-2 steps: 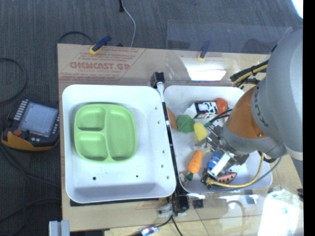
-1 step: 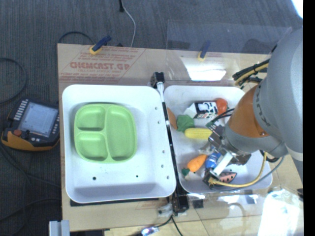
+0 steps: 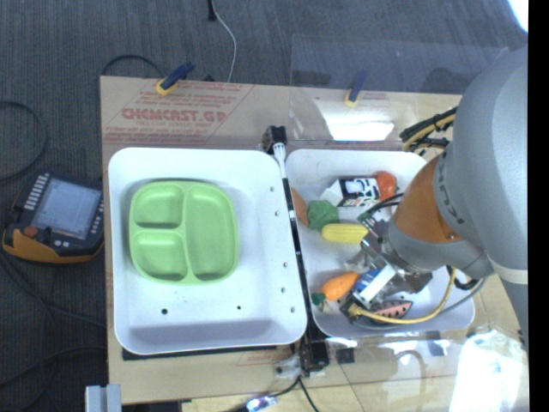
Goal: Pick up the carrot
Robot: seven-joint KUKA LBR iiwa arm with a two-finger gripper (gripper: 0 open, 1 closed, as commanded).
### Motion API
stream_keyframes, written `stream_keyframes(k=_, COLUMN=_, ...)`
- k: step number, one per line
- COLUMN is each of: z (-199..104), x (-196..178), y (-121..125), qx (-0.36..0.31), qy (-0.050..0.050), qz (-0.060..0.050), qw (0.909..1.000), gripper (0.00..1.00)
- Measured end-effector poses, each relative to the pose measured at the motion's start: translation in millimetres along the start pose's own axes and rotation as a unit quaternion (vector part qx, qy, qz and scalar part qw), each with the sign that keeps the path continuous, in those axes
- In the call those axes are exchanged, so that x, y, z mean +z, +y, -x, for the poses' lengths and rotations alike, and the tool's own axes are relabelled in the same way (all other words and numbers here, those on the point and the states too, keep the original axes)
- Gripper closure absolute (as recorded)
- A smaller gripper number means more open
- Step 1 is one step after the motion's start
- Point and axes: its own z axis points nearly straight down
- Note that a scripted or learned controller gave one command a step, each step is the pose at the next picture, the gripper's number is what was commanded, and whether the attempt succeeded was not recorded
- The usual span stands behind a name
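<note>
Seen from above, two shallow white bins sit side by side on a bench, the left bin holding a green divided plate. In the right bin, the grey arm's gripper hangs low, touching or just beside the orange carrot (its grip cannot be made out). A yellow corn cob lies nearby.
</note>
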Motion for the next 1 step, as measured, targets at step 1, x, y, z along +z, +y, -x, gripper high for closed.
stream_keyframes(k=1, z=1.0, x=-7.8, y=-1.2, qx=-0.001, qy=-0.002, qz=-0.003, qw=1.0, gripper=1.0)
